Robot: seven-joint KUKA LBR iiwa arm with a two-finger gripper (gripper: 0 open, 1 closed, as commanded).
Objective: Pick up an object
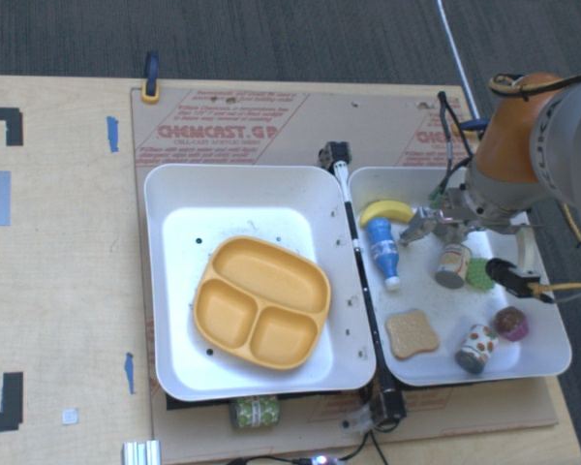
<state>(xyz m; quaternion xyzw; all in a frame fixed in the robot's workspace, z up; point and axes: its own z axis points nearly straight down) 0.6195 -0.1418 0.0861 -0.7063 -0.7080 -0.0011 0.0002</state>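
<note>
Left bin (165,260): a yellow divided tray (261,301), lying alone, too broad for an easy pinch. Far of it, the cardboard sheet (271,124) carries red print we cannot read with confidence.

Right bin (552,356): banana (387,210), blue bottle (384,251), toast slice (412,334), small can (453,264). The items crowd; we judge a descent could nudge neighbours or close on nothing.

The hand (436,219) hovers by the banana; its spread we cannot tell.
</note>
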